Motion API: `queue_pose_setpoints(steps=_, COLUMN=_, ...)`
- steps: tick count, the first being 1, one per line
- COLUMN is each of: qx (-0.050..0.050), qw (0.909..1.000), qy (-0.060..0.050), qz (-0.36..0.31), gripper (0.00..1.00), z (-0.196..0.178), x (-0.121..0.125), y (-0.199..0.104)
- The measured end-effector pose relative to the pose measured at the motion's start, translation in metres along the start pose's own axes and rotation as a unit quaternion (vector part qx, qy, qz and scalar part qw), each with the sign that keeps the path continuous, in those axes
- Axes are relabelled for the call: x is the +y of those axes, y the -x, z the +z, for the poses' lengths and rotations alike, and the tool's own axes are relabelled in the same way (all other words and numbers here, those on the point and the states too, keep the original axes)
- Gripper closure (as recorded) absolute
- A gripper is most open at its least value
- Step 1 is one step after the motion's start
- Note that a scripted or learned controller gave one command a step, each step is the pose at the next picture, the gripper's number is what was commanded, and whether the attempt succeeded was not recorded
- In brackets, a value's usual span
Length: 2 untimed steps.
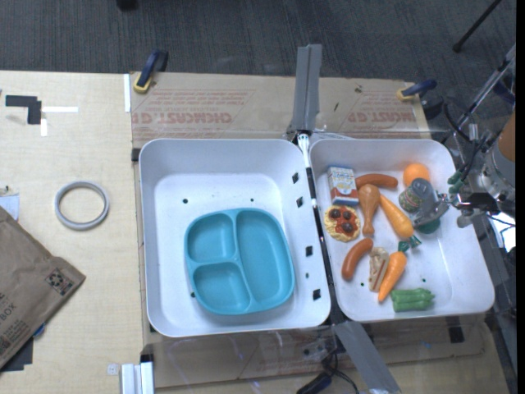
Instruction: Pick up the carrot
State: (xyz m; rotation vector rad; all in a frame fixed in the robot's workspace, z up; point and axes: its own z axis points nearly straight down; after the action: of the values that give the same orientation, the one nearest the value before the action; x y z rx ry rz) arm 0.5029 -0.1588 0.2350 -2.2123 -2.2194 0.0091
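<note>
**Orange plastic carrot [392,275] lies in the right bin, below the gripper**

The carrot rests on the floor of the right shallow white bin [459,290], tilted, with its thick end up toward the gripper [423,207] and its tip pointing away from it. It lies apart from the gripper, with nothing around it. The gripper hangs over the bin's middle right; whether it is open or closed cannot be told from this view. A second orange tapered piece [395,216] lies just left of the gripper, and a round orange fruit [416,173] sits just above it. Beside the carrot, on the side farther from the gripper, is a beige toy piece [377,263]. A green toy vegetable [412,300] lies beyond the carrot's tip
</note>
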Motion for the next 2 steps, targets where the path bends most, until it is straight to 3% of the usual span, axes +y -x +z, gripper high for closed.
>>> queue_pose_setpoints(steps=1, qx=0.000, qw=0.9934, qy=0.002, qz=0.115, gripper=0.00, z=0.1469, x=-0.0014, y=-0.0136)
queue_pose_setpoints(steps=2, qx=-0.001, qw=0.9931, qy=-0.001, qz=0.117, gripper=1.00, z=0.1415, x=-0.0020, y=-0.0118)
